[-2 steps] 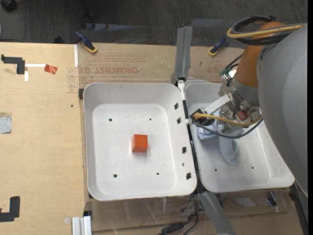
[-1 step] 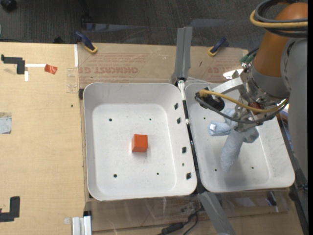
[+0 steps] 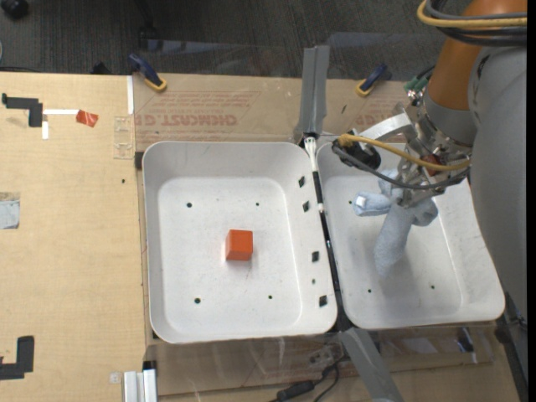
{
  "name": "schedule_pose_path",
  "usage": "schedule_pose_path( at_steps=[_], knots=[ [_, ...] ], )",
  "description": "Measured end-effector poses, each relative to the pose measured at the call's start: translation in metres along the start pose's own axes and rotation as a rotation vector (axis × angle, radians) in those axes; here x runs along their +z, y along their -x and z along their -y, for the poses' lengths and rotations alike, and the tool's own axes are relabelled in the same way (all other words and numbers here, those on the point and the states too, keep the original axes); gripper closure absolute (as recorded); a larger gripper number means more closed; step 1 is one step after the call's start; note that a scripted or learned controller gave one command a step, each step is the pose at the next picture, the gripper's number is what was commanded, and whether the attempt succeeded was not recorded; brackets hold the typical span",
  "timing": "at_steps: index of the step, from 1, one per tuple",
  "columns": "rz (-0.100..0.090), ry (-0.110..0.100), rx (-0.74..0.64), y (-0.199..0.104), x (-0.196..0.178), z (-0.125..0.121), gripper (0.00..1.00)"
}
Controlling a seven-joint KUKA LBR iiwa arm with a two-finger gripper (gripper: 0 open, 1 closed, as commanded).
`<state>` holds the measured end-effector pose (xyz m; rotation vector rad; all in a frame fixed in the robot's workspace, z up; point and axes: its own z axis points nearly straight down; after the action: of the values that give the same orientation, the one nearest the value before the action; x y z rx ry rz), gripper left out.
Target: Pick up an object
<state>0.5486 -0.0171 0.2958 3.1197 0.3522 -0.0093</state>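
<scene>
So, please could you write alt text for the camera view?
The arm's gripper is in the right bin, over a pale grey-blue cloth-like object. An orange block lies alone in the left bin.

Two bins set side by side on the bench, a block (image 3: pixel 239 245) placed near the middle of the left bin (image 3: pixel 167 224), a cloth (image 3: pixel 394 229) laid in the right bin (image 3: pixel 452 291), the gripper (image 3: pixel 412 193) positioned over the cloth's back end, clamps (image 3: pixel 147 69) fixed behind the bins.
</scene>
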Motion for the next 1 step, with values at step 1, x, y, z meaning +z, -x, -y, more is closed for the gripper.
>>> schedule_pose_path(
  at_steps=[1],
  knots=[
    [-0.001,0.0,-0.259,0.0485,-0.1177,-0.0304,1.0]
  ],
)
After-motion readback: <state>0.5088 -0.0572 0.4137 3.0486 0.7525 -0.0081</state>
